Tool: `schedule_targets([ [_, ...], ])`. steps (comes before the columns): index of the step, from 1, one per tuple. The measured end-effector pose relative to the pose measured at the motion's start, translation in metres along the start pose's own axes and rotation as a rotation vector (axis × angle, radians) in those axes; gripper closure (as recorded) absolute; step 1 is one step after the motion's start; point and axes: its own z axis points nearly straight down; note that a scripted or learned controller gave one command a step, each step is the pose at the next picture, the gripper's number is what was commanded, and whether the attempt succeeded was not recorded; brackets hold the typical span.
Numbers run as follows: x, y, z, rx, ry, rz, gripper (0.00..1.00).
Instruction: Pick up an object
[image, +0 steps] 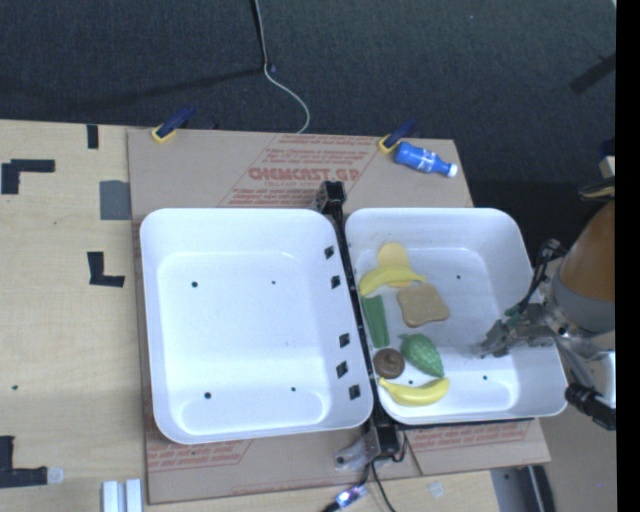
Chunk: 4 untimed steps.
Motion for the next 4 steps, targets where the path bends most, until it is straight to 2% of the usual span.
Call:
schedule_targets([
  [1,0.0,-0.004,0.043,-0.006,-0.003,-0.001,1.0],
  [4,0.0,-0.004,0.0,-0.004,0.0,-0.002,1.0],
])
